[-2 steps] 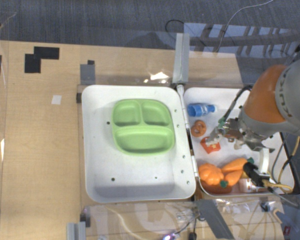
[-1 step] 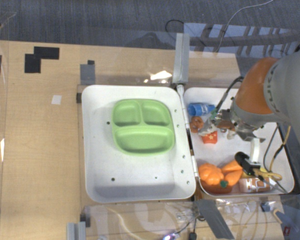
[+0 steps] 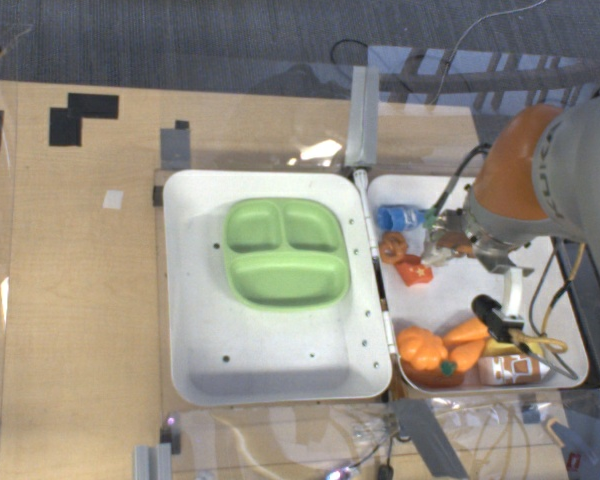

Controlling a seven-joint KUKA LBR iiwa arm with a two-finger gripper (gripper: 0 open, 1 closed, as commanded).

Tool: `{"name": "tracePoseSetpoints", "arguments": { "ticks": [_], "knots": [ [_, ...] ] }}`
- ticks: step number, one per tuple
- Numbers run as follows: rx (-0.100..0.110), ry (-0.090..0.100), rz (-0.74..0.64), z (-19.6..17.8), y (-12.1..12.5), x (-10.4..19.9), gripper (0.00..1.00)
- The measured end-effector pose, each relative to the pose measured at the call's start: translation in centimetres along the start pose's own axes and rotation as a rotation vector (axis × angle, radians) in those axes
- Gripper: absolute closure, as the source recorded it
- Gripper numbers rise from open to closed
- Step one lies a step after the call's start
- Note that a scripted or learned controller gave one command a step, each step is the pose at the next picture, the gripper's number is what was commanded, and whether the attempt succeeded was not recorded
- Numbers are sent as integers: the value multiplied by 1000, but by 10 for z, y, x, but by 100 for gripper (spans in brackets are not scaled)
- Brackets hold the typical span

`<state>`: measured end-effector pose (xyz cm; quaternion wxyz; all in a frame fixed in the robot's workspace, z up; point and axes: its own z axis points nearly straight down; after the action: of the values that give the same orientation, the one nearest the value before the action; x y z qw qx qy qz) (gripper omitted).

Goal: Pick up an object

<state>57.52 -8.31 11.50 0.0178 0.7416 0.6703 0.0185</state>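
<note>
The right bin (image 3: pixel 578 333) holds several items. A blue bottle (image 3: pixel 396 217) lies at its far left, with a small orange-red piece (image 3: pixel 390 248) and a red block (image 3: pixel 413 270) just below it. An orange pepper (image 3: pixel 421 349), a carrot (image 3: pixel 467 331) and a brown-and-white bottle (image 3: pixel 510 370) crowd the near end. My gripper (image 3: pixel 438 242) hangs low over the bin's upper left part. It is just right of the blue bottle and just above the red block. I see nothing held in it.
The left bin (image 3: pixel 195 298) bears a green divided plate (image 3: pixel 284 252) at its middle. A metal post (image 3: pixel 361 118) stands at the far end of the rim between the bins. My arm covers the right bin's far right.
</note>
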Motion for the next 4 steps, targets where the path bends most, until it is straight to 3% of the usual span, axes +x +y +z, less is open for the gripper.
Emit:
{"name": "tracePoseSetpoints", "arguments": {
  "ticks": [1,2,3,4],
  "knots": [
    [1,0,0,0,0,0,0],
    [31,-2,3,21,59,3,0],
    [18,-5,6,18,52,2,0],
    [60,-3,-34,28,92,6,0]
  ]
}}
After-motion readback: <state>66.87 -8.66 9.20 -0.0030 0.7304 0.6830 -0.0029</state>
